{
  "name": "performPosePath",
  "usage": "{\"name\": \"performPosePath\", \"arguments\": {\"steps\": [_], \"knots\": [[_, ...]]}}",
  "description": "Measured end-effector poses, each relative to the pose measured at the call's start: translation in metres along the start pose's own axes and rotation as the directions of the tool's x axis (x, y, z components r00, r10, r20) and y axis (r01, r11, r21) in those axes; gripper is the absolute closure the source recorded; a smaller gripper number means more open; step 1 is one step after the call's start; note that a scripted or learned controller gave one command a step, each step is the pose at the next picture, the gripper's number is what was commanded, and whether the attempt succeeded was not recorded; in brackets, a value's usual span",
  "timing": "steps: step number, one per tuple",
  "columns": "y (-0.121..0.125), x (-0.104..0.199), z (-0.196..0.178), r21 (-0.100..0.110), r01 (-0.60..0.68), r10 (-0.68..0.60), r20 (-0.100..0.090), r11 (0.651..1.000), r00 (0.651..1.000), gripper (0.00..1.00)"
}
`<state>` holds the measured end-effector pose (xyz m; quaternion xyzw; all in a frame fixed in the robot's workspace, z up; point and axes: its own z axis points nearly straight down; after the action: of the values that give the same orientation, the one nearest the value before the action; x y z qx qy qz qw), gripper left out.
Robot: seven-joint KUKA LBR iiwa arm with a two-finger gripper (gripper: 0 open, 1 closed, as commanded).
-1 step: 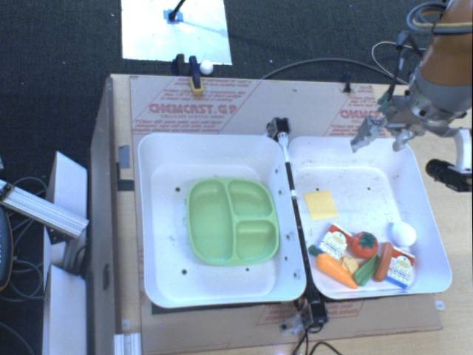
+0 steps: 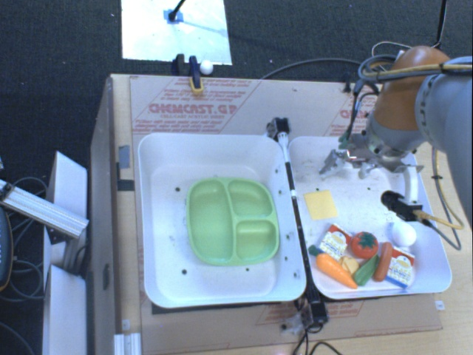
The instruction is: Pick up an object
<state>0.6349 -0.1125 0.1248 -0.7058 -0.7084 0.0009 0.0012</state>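
Camera view from above has the arm (image 2: 425, 102) coming in from the right, its gripper (image 2: 349, 161) hanging over the far part of the right bin (image 2: 443, 276), and from here I cannot tell how the tool is set. Nothing sits in it. The pickable things are all toward the near end of that bin: a yellow cheese slice (image 2: 321, 204) lies flat just below the gripper, closest of all, while the toy tomato (image 2: 363, 244), carrot (image 2: 336, 271), white egg (image 2: 403, 234) and small cartons huddle touching one another along the near wall. The carrot's long axis runs slantwise toward the near right. I'd judge the crowding leaves little finger room there. The left bin (image 2: 159, 287) holds a green divided plate (image 2: 232, 220), well apart across the divider.
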Motion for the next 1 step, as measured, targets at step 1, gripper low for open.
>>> {"name": "performPosePath", "arguments": {"steps": [1], "knots": [[-0.0268, 0.0023, 0.0404, -0.004, -0.002, 0.002, 0.001, 1.000, 1.000, 0.00]]}}
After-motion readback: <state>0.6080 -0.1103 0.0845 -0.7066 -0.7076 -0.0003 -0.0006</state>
